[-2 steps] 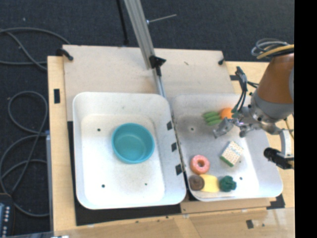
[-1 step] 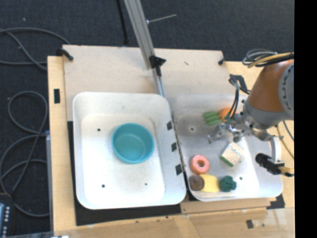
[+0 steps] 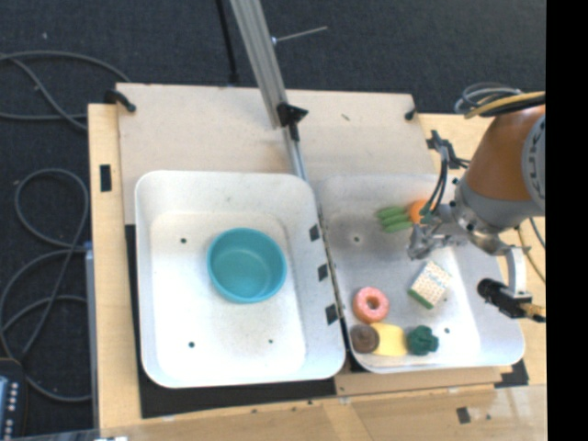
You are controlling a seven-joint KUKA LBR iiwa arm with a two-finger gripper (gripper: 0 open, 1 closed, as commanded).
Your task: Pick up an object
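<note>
The right bin (image 3: 349,246) holds several small objects. A green and orange carrot-like toy (image 3: 401,216) lies near its far side. A pale speckled block (image 3: 429,285) sits in the middle, a pink donut (image 3: 371,304) to its left. Along the near edge lie a brown donut (image 3: 365,338), a yellow piece (image 3: 391,340) and a dark green lump (image 3: 422,339). My gripper (image 3: 424,243) hangs over the right bin, just above the speckled block and right of the carrot toy. I see nothing between its fingers.
The left bin (image 3: 165,246) holds a teal bowl (image 3: 245,264). A slanted metal pole (image 3: 266,62) rises from the back of the bench between the bins. Cables (image 3: 37,209) lie on the floor to the left.
</note>
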